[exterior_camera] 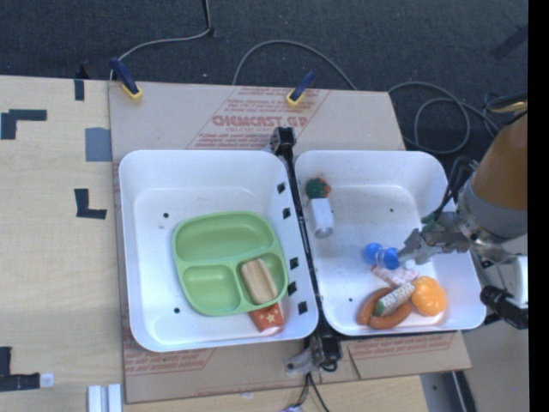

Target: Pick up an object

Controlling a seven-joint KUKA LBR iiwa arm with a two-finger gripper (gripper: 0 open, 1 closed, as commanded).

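Note:
My gripper (411, 250) hangs low over the right bin (369, 166), near its right side, with the arm coming in from the right. Just to its left lies a small blue object (376, 254), close to the gripper tip or touching it. Below the gripper a pink and white item (394, 275) lies beside an orange fruit (428, 296), a striped piece (397, 296) and a brown sausage (381, 311). A clear bottle (322, 217) with a green and red top (317, 187) lies near the bin's left wall.
The left bin (141, 230) holds a green divided plate (210, 239) with a tan bun (258, 281) in its lower right compartment. A red object (268, 318) sits just below the plate. A black divider (296, 221) joins the bins. Cables lie behind them.

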